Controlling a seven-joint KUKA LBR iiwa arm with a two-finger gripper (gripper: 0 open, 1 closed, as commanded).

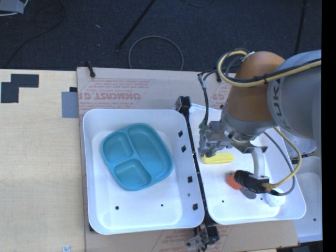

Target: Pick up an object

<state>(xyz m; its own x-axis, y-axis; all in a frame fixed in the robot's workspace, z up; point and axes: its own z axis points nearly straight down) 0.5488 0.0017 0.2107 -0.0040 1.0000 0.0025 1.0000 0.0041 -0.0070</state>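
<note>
The pale wooden bench (42, 167) carries two shallow white plastic bins side by side, the left bin (136, 211) and the right bin (236, 211). My grey arm with the orange band (257, 93) reaches in over the right bin. In the left bin lies a light blue plastic plate with three compartments (137, 155), alone and well apart from me. My pincer (209, 147) hangs low at the left side of the right bin, near the wall between the two bins and just beside the left end of a flat yellow curved piece (220, 159), maybe touching it. I cannot tell from this view if the pincer is spread or pressed together. Lower in the view lie a small orange piece (231, 179) and, in the corner, a small white lump (273, 199). I judge that I am at the approach step, with the yellow piece as the object to take, and it is not yet lifted. The next move asks me to place the pincer around the yellow piece across its narrow side, close, and rise straight. The piece is flat and low, so it may slip out.
</note>
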